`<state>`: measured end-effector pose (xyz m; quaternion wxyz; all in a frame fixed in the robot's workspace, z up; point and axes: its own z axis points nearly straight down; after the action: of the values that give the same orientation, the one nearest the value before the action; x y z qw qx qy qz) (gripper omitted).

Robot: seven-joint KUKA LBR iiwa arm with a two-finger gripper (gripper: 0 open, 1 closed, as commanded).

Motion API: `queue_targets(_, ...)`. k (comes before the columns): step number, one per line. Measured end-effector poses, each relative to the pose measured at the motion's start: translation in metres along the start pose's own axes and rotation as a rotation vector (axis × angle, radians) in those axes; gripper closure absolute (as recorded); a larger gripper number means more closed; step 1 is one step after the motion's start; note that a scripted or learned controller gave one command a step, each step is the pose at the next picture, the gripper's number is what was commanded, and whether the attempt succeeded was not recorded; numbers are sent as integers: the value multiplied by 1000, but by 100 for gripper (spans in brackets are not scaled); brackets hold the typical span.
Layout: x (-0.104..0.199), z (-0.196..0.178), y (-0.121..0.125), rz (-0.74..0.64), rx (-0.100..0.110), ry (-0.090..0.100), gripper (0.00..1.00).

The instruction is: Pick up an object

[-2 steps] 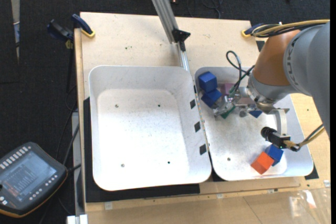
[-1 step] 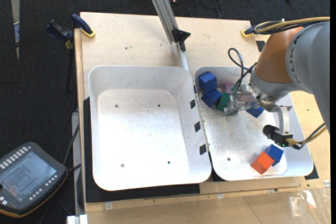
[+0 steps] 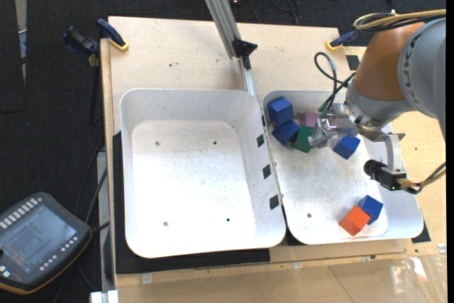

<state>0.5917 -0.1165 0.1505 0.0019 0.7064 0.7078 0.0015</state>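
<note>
Right now the arm point(image 3: 397, 74) reaches in from the right and sits over the upper part of the right bin point(image 3: 319, 223). Gripper point(image 3: 328, 131) is low, in the block cluster near the bin's top edge. Too much clutter and blur at the tip; can't tell how wide it is set or whether anything is clamped in it.

Cluster layout, right bin:
- blue cube point(image 3: 280, 110) at upper left, close to the divider between bins
- second blue cube point(image 3: 286, 132) just below it, touching or nearly so
- green block point(image 3: 303, 140) right of that second cube, just beside the gripper tip
- pink block point(image 3: 311, 118) above the green one, partly hidden by the gripper hardware
- blue block point(image 3: 347, 146) on the gripper's right, tilted; cannot tell if it rests on the bin floor or is lifted

Well apart from the cluster, near the bin's lower right corner: orange cube point(image 3: 354, 221) with another blue cube point(image 3: 370, 208) touching its upper right side.

Left bin point(image 3: 142, 117) shows only a white, speckled floor. Bins sit side by side on the tan bench point(image 3: 177, 46). Metal pole point(image 3: 216, 0) runs diagonally from top of frame down to the bins' shared edge. Teach pendant point(image 3: 35, 241) lies on the floor at lower left.
</note>
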Motion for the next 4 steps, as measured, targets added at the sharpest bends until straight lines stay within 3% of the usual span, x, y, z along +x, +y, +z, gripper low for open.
queue_targets(1,1,-64,5,-1,-3,-1,100)
queue_targets(2,1,-95,7,-1,-1,-1,100)
queue_targets(4,112,-92,2,-7,3,2,100)
